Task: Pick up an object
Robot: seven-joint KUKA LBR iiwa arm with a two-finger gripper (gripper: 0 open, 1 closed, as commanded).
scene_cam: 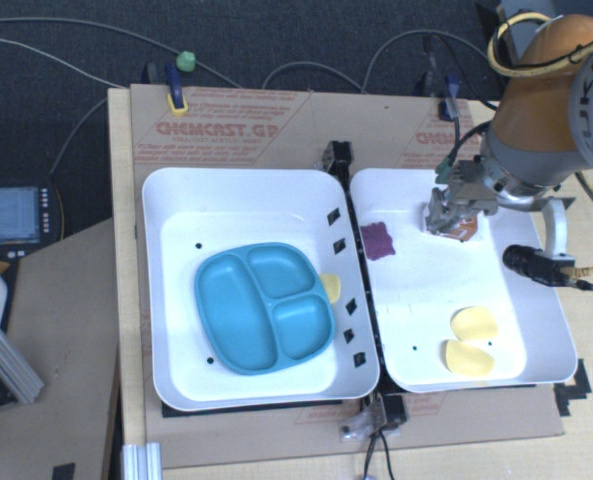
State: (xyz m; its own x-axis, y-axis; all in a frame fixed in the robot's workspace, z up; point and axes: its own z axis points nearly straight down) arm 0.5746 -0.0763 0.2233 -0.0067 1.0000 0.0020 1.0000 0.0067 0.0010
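My gripper [449,222] hangs over the back of the right bin [416,298]. Something orange and white [464,228] shows at its fingertips, seemingly held between them. A flat purple piece [377,240] lies to the gripper's left, near the bin's left wall. Two pale yellow pieces lie at the bin's front right, one [473,322] just behind the other [468,357].
The left bin [166,268] holds a blue divided plate [264,306] with a small yellow piece [330,288] by its right edge. A black clip [337,155] sits at the back where the bins meet. Cardboard lies under both bins.
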